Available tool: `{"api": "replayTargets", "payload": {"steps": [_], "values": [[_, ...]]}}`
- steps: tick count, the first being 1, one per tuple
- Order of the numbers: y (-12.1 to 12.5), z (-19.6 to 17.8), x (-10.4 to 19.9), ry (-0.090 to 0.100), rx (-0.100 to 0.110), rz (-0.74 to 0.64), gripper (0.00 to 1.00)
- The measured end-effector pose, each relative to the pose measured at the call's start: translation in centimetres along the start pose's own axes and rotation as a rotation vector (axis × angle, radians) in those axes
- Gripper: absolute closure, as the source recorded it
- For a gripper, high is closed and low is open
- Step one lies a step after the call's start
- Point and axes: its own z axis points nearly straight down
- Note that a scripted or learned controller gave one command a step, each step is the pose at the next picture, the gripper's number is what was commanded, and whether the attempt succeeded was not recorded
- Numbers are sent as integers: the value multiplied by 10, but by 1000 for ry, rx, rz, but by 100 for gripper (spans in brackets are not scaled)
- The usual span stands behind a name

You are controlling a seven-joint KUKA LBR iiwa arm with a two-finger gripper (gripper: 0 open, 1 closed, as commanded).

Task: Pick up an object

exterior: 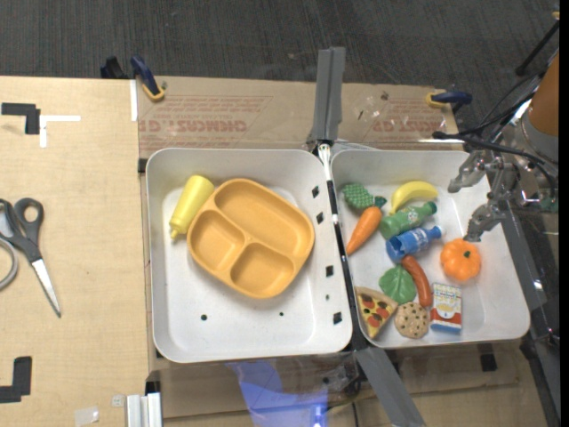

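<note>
Cookie, pizza slice nearest camera. Gripper fingers spread, holding nothing; orange pumpkin just below lower fingertip. Risk: round pumpkin rolls, fingers clip bin wall.

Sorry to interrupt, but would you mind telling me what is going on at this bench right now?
A robot arm reaches in from the right, its gripper hanging over the right bin, just above a toy pumpkin. Nothing sits between its fingers. That bin holds the toy food: a carrot, banana, blue bottle, pizza slice and more. The left bin holds a yellow divided plate and a yellow bottle.
</note>
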Motion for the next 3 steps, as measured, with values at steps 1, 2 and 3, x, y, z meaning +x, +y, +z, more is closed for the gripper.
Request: {"api": "replayTargets", "payload": {"steps": [1, 2, 3], "values": [[-27, 118, 18, -1, 1, 201, 0], [-24, 108, 16, -5, 1, 196, 100], [58, 31, 83, 1, -1, 139, 100]]}}
